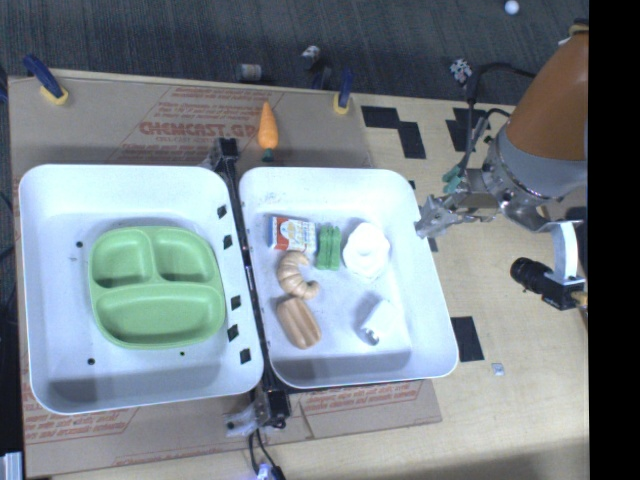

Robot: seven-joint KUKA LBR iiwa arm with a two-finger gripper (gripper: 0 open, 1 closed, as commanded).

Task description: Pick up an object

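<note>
Two shallow white bins sit side by side on the desk [500,298]. Over the right bin's [425,298] right rim hover the fingers [432,218], carrying nothing; whether they are spread or pressed together cannot be told at this size. Left of them, inside that bin, lie a white cup [366,249], a green object [328,247] and a red-and-white carton [293,234]. Below-left rest a croissant [296,274], a bread loaf [298,322] and a small white piece [371,320]. Far left, the left bin [40,298] holds a green divided tray [155,287].
</note>
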